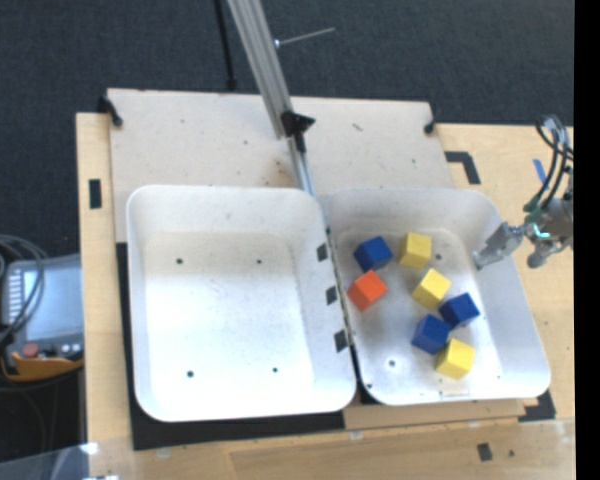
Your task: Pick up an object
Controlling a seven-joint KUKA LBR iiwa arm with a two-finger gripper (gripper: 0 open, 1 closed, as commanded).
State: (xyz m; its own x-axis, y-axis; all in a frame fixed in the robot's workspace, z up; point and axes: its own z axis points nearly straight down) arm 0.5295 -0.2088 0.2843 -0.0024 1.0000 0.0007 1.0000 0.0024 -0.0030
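Two shallow white bins sit side by side; the right bin (505,363) holds seven small cubes: three blue, three yellow, one orange. The gripper (492,247) hangs over that bin's right rim, and whether it is wide or narrow cannot be told. The nearest cube, a yellow cube (432,287), lies just left of and below it in the view, with a blue cube (461,308) beside that.

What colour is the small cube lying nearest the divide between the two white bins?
Orange: the small cube by the divide, seen best in the camera view.
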